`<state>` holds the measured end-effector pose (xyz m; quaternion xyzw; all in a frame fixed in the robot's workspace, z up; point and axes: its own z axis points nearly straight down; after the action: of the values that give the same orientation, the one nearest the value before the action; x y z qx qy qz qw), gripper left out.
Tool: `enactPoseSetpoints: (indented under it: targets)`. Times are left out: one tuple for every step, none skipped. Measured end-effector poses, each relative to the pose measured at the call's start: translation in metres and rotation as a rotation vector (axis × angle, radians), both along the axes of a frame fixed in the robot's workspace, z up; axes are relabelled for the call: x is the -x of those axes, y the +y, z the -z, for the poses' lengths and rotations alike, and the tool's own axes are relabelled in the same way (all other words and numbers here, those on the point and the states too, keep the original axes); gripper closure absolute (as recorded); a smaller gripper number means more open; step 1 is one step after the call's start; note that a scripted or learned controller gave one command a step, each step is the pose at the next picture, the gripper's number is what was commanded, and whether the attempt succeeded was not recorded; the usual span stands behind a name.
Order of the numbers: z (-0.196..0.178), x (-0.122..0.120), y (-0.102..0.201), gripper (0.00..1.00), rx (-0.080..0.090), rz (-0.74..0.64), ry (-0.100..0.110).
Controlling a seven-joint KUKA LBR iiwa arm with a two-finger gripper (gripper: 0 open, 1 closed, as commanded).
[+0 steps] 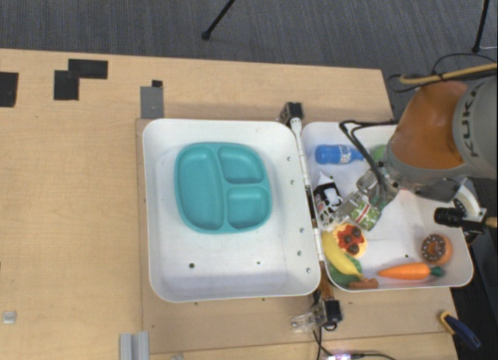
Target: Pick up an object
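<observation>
The gripper [359, 209] is lowered into the right bin [405, 230], just above a red-and-yellow toy [349, 238] and a banana [339, 258]. Whether anything is gripped cannot be told. A carrot [405, 271], a blue bottle [336, 154] and a donut [436, 248] are also seen there. A teal divided plate [222, 187] is seen in the left bin [226, 273].

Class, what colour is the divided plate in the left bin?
Teal; the divided plate shows best in the overhead camera view.
</observation>
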<state>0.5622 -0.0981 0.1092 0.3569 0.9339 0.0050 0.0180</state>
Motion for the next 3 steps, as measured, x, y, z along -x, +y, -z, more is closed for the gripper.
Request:
enactPoseSetpoints:
  targets:
    - [0.0001,0.0011,0.0001,0.0,0.001,-0.07,0.006]
    - [0.0001,0.0008,0.0002,0.0,0.002,-0.088,0.004]
    - [0.0003,0.0018,-0.0001,0.0,0.003,-0.141,0.009]
